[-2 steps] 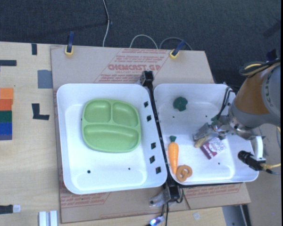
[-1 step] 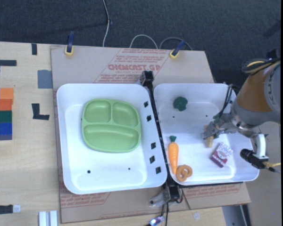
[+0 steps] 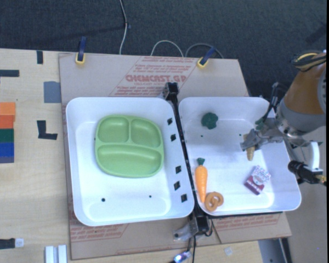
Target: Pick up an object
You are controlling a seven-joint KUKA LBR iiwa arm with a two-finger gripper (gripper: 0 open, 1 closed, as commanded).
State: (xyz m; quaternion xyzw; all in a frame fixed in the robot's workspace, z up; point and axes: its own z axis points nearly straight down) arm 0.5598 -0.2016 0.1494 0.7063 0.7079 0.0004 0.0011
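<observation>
— What do we have lying in the right bin?

— We see a carrot lengthwise along its left wall, green top toward the far edge. Touching its near end sits a pretzel, flat at the near-left corner.

— And the rest?

— We find a dark green broccoli piece near the far wall, and a small purple-and-white packet tilted toward the near-right corner.
</observation>
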